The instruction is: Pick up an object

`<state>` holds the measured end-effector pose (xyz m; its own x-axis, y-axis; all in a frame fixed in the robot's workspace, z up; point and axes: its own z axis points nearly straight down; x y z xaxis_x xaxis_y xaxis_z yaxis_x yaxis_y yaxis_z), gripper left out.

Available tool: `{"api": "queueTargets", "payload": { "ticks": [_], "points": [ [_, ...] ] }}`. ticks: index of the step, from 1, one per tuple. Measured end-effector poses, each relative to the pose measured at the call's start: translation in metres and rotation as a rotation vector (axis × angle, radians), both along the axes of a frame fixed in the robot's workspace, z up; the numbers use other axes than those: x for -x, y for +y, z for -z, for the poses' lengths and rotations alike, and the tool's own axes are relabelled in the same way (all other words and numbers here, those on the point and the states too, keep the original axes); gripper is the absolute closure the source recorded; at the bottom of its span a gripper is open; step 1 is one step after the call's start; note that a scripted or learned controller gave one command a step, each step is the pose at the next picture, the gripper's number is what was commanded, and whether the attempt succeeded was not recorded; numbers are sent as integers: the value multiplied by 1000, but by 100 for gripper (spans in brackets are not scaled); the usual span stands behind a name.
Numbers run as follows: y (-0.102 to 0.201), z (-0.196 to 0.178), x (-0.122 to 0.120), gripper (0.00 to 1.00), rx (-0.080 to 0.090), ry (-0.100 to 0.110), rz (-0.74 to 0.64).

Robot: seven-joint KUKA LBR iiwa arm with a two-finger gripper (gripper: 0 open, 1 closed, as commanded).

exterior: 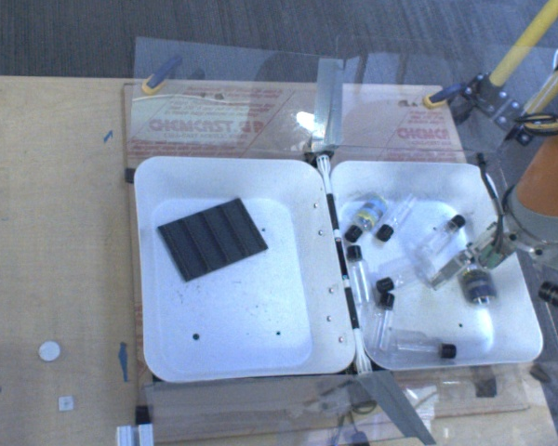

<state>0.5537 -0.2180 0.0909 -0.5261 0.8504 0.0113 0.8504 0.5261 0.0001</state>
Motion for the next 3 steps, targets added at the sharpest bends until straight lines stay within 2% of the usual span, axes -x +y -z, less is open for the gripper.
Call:
{"api": "queueTargets", "payload": {
  "ticks": [1, 2, 3],
  "points": [
    [-2, -3, -19, 0, 3, -4, -26],
    [-6, -21, -24, 0, 9, -7, -43],
    [-2, -1, -14, 0, 5, -4, -84]
  ]
}}
